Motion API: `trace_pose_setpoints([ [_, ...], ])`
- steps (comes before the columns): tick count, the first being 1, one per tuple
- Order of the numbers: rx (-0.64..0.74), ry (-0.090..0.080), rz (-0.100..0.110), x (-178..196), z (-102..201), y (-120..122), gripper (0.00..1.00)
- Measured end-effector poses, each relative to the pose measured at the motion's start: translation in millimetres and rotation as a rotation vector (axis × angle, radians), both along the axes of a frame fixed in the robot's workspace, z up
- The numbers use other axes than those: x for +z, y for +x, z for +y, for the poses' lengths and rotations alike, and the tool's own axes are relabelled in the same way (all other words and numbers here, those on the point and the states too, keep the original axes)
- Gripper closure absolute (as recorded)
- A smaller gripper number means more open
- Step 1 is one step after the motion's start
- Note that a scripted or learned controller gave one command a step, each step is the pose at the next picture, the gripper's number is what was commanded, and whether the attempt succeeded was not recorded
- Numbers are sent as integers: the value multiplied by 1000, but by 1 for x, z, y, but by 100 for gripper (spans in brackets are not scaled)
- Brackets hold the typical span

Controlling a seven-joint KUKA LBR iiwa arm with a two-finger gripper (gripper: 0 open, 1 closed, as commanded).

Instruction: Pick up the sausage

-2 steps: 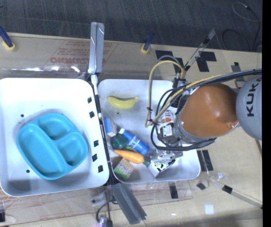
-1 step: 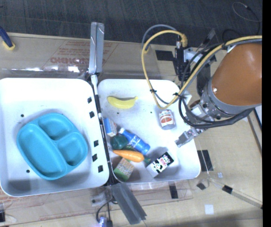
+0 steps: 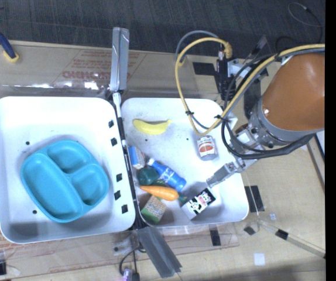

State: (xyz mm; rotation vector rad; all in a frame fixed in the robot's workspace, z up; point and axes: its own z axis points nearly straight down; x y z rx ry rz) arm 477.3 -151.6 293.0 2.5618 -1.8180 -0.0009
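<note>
In the right bin (image 3: 174, 107), a small reddish-brown piece with white ends (image 3: 206, 147) lies near the right wall; I cannot tell for certain that it is the sausage. My gripper (image 3: 222, 174) reaches in from the right, low over the bin, just below that piece and just above a cow-patterned carton (image 3: 199, 203). Nothing shows in its grasp. The grey arm with its orange band (image 3: 297, 92) hangs over the bin's right edge.
A banana (image 3: 151, 126) lies at the bin's back. A blue bottle (image 3: 165, 175), an orange carrot (image 3: 159, 192) and a green packet (image 3: 154, 208) crowd the front left. The left bin (image 3: 16, 116) holds a blue divided plate (image 3: 65, 179). Yellow and black cables (image 3: 185, 81) loop behind.
</note>
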Motion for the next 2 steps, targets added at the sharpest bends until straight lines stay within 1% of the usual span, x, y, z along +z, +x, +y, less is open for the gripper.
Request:
trace_pose_setpoints([
  [1,-315,1,4,-65,31,70,0],
  [2,82,3,2,-145,18,175,0],
])
